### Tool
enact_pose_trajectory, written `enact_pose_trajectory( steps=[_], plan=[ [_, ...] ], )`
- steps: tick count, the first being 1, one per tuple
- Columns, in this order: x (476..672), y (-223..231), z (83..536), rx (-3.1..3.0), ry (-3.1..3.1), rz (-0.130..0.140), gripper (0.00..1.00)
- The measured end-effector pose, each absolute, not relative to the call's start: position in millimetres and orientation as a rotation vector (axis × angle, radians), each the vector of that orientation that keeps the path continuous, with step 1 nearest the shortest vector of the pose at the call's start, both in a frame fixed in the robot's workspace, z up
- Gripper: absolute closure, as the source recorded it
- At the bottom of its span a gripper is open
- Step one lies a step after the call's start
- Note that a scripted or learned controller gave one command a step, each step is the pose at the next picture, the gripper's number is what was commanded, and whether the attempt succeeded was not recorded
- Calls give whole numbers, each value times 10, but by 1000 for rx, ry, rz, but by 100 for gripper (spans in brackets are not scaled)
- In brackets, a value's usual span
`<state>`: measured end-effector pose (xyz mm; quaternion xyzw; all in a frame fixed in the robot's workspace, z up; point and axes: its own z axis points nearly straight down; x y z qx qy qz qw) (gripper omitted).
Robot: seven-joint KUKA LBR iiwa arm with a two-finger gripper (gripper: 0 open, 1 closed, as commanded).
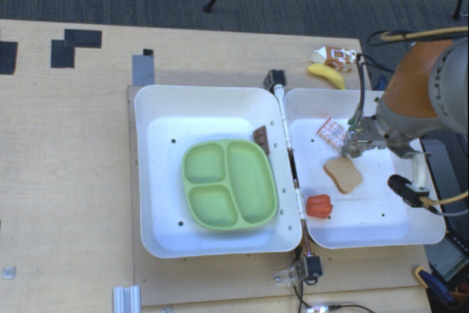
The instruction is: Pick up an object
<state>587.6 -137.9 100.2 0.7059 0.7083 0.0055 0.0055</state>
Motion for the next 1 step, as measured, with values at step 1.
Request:
enact_pose_trajectory(
  steps=[1],
  plan=[
    [5874, -1380, 1000, 2210, 2218, 17, 0]
  ],
)
